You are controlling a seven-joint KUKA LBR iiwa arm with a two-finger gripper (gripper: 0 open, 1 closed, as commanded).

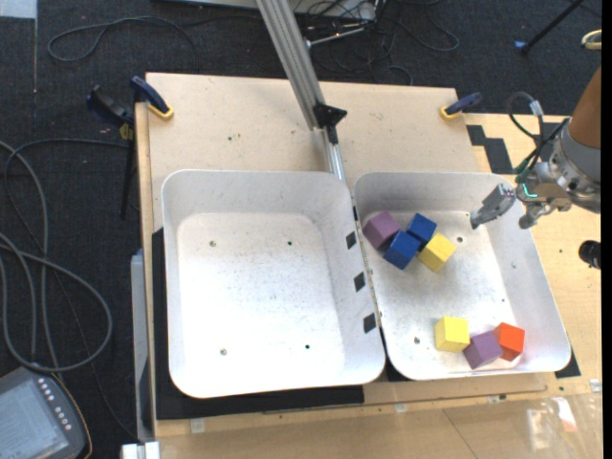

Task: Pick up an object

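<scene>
The right bin (535, 285) holds two groups of small blocks. Near its back left lie a purple block (381, 228), two blue blocks (423, 229) (403, 249) and a yellow block (438, 251), all touching or nearly so. Near the front right sit a yellow block (452, 333), a purple block (483, 348) and an orange block (511, 339). My gripper (509, 210) hangs over the bin's back right part, right of the yellow block, open, with nothing between its fingers.
The left bin (182, 256) stands beside the right one, sharing a middle wall. A metal pole (292, 51) slants from the back to the bins' junction. Clamps (153, 98) (461, 105) grip the board's back corners. Cables lie on the floor.
</scene>
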